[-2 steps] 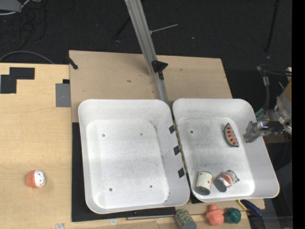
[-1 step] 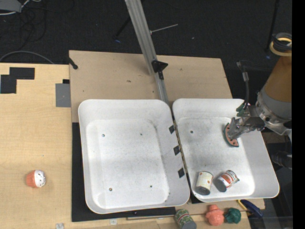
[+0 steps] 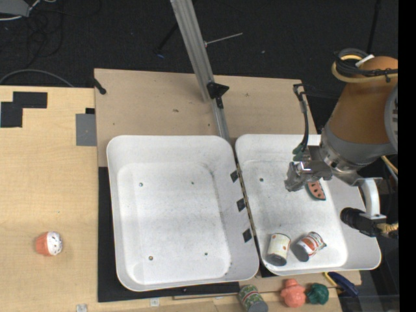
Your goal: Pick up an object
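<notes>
Hovering over the right bin (image 3: 364, 255), my gripper (image 3: 296, 177) hangs near a small reddish-brown piece (image 3: 316, 190) lying just to its right and a touch nearer the camera, long axis slanting down-right. Whether my jaws are spread or closed I cannot tell from here. A white cup (image 3: 279, 248) and a red-and-white can (image 3: 310, 245) lie well apart, near the front wall; nothing blocks the short shift across.

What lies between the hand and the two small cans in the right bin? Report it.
Only bare white bin floor in the camera view separates the hand from the cream cylindrical can and the red-and-white cylindrical can.
</notes>
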`<control>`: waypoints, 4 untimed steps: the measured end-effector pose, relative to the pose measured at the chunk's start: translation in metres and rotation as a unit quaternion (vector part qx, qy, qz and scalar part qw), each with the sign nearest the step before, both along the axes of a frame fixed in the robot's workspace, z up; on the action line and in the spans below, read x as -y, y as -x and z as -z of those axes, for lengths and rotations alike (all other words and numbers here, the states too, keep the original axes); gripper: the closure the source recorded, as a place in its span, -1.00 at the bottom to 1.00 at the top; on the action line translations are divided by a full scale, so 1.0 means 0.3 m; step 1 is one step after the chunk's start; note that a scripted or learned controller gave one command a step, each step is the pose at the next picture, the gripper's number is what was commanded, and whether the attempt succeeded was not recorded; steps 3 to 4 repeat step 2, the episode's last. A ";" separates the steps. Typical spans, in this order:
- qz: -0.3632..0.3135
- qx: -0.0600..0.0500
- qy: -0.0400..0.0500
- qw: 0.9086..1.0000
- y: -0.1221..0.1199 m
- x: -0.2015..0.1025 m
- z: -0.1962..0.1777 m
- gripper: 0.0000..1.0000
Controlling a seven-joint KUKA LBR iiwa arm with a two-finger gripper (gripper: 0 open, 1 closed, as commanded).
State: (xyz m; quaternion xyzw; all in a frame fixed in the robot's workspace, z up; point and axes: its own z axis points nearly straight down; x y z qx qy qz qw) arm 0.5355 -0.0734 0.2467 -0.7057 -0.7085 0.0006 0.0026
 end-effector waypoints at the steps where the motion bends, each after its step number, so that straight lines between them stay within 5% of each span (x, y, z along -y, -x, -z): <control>1: 0.000 0.000 0.000 1.000 -0.031 -0.199 0.034 1.00; 2: 0.000 -0.001 0.000 1.000 -0.040 -0.383 0.078 1.00; 4: 0.000 -0.001 0.000 1.000 -0.040 -0.383 0.078 1.00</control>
